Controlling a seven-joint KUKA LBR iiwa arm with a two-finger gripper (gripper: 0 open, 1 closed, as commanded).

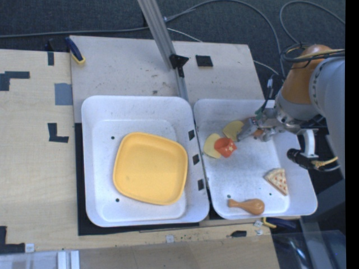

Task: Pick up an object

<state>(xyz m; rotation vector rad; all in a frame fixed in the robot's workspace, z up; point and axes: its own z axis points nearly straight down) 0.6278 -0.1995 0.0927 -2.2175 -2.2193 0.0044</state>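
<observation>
Tabletop (129, 77) with two bins; gripper (242, 134) low beside red object (225, 146), holding nothing visible; opening unclear; approach step, next close on it

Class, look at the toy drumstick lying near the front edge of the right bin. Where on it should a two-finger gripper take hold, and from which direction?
Probably the thin handle end of the drumstick, coming straight down from above. It lies flat in the right bin, narrow end toward the left bin, bulb toward the pizza slice. The fingers should close across the narrow shaft, which looks easier to pinch than the rounded bulb.
</observation>
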